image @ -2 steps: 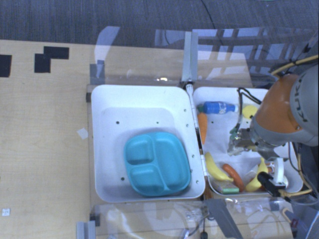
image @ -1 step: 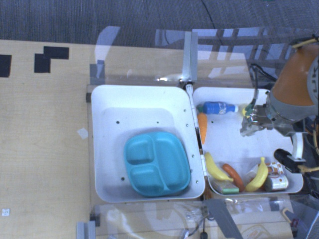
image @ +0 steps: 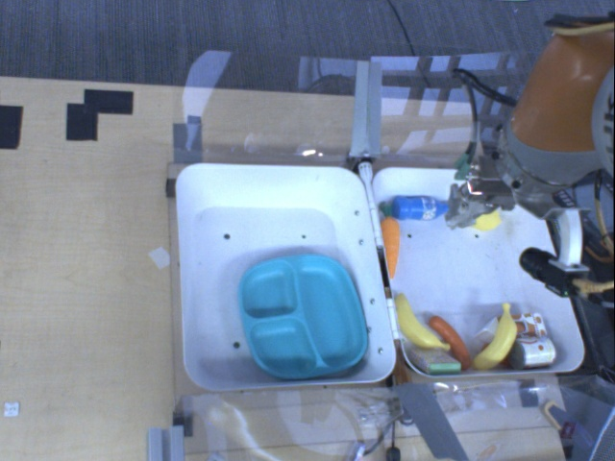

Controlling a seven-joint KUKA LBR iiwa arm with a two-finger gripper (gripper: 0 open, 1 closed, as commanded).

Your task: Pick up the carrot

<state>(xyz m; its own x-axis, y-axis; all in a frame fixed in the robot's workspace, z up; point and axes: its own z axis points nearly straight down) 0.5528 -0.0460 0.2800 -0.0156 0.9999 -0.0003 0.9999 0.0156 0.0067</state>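
Camera view puts the carrot [image: 390, 244] in the right bin [image: 480, 286], lying lengthwise hard against that bin's left wall, its top end just below the blue bottle [image: 415, 207]. Your gripper [image: 468, 203] hangs over the upper part of the same bin, just right of the bottle's cap end and next to a small yellow piece [image: 489, 221]; nothing sits between its fingers, and you cannot tell from this angle whether they stand apart or together. To do the reach well, bring the wrist left and a little toward the bin's front so you come down over the carrot's middle, not its tip. Turn the fingers to close across its narrow width, and expect the wall-side finger to have little room. Keep clear of the bottle on the way. The bananas [image: 415, 323] and the teal plate [image: 303, 315] in the left bin [image: 207, 257] lie well apart from your path
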